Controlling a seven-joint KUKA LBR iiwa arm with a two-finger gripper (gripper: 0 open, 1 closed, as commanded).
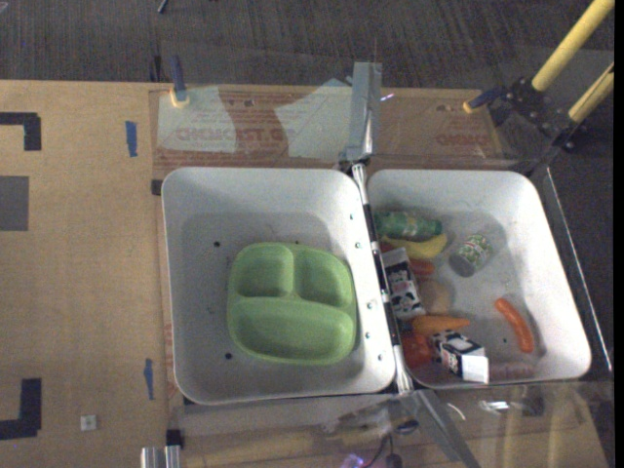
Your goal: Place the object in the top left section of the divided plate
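Note:
A green divided plate lies in the left white bin; its two small sections face the far side and its one large section faces the near side. All three sections hold nothing. The right white bin holds several small items: a green bottle, a yellow banana, a small green-labelled can, a milk carton, an orange carrot, a red-orange sausage shape and a black and white box.
A metal divider post stands behind the seam between the bins. Yellow bars rise at the top right. Cardboard covers the bench on the left, with blue tape marks.

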